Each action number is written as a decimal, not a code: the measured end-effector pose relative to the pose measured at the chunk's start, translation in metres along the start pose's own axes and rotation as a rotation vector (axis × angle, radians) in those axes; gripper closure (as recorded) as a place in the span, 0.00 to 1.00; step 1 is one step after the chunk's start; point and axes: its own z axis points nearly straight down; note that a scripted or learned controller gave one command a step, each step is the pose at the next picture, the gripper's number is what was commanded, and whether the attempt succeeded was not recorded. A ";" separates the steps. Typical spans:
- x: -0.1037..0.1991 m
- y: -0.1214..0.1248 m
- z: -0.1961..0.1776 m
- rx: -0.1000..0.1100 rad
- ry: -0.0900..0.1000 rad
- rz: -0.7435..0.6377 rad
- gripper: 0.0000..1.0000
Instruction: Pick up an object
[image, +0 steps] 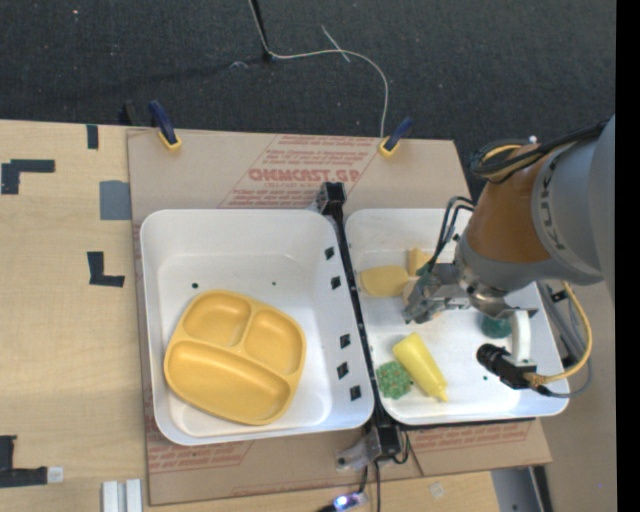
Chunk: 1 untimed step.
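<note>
Your gripper (425, 300) hovers right of centre, fingers seemingly empty, though I can't tell their spread. That yellow cone (421, 365) looks light, slick plastic; grab mid-body.

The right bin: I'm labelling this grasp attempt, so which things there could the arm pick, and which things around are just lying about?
Pickable, right bin:
pale yellow block
yellow plastic cone
green bumpy ball
teal piece

Lying about:
yellow divided plastic plate, left bin
blue-yellow clamps

Cardboard sheet (300, 175) on desk (60, 300), held by two blue-yellow clamps (163, 125); dark carpet (120, 50) behind.
</note>
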 end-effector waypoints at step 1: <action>-0.004 0.007 -0.045 0.000 0.000 0.000 1.00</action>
